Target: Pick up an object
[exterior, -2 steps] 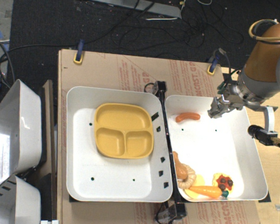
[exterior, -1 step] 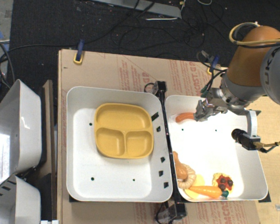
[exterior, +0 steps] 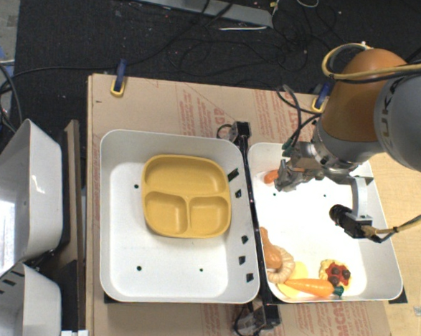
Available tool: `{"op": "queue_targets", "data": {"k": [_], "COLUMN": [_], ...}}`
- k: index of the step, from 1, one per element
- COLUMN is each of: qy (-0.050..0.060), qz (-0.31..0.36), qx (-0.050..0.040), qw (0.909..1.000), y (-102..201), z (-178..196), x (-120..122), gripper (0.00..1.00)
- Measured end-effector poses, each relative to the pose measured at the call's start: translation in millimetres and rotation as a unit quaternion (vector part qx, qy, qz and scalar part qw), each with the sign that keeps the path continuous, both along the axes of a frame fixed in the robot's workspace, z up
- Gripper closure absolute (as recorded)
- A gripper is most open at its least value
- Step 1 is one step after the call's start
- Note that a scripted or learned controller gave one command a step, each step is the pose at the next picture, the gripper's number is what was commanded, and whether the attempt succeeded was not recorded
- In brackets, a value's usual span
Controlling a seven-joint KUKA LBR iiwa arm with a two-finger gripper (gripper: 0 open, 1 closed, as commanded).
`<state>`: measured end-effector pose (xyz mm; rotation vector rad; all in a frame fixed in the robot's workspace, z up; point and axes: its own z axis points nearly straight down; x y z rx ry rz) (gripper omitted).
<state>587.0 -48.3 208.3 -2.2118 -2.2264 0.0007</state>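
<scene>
My gripper (exterior: 287,179) hangs low over the far left part of the right bin (exterior: 378,243), pointing down. A small orange object (exterior: 269,177) lies right beside it on its left, partly hidden by it; whether they touch I cannot tell. At the near end of the right bin lie a pale orange shrimp-like toy (exterior: 273,258), an orange carrot (exterior: 309,285), a flat yellow piece (exterior: 300,270) and a yellow item with red and dark spots (exterior: 335,272).
The left bin (exterior: 114,214) holds a yellow divided plate (exterior: 187,196). A black divider with clips (exterior: 249,202) runs between the bins. A black part on a bracket (exterior: 349,219) hangs from the arm over the right bin. White tubs (exterior: 18,193) stand off the bench at left.
</scene>
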Motion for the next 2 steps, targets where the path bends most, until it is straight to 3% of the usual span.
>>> {"op": "queue_targets", "data": {"k": [2], "qy": [0.000], "qz": [0.001], "qx": [0.0002], "qw": [1.0000], "y": [107], "z": [17], "x": [-29], "gripper": [1.00]}}
